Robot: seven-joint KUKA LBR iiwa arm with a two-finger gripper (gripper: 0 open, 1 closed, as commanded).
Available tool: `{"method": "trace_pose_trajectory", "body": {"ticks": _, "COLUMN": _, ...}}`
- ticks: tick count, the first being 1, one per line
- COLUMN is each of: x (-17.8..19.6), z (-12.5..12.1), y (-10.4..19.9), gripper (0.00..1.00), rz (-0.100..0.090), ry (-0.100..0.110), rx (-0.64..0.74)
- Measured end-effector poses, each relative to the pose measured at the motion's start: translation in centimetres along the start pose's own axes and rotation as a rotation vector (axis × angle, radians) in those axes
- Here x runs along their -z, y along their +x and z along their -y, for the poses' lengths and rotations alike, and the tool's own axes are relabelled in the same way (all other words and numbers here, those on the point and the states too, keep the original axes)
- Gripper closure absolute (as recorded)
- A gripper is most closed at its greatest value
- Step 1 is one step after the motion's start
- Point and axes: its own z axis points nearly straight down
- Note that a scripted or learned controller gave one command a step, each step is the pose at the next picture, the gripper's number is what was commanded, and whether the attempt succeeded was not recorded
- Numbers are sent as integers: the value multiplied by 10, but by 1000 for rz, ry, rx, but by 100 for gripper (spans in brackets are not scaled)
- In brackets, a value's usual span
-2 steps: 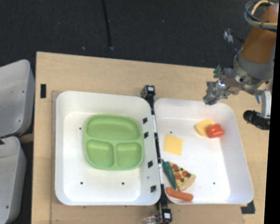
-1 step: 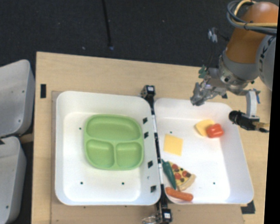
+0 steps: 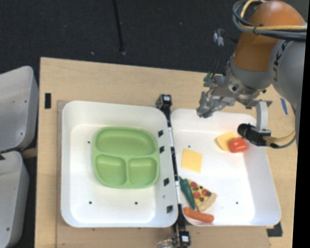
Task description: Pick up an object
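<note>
Gripper (image 3: 206,109), finger state unclear, nothing visibly held, hovers over right bin (image 3: 256,191)'s far edge; pick not yet made.

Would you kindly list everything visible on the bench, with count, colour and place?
Shallow white plastic bins: two, white, side by side on the bench.
Green three-compartment plastic tray: one, green, left bin.
Yellow square cheese slice: one, yellow, right bin, near the divider.
Toy pizza slice: one, tan with red spots, right bin's near side.
Orange toy sausage: one, orange-red, right bin's near corner.
Red and yellow toy piece: one, right bin's far right.
Gripper: one, grey, above right bin's far edge.
</note>
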Motion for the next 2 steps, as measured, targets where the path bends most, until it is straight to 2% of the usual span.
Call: {"method": "trace_pose_trajectory", "body": {"ticks": 2, "x": 0, "z": 22, "y": 84, "gripper": 100, "rz": 1, "ry": 1, "rx": -1}}
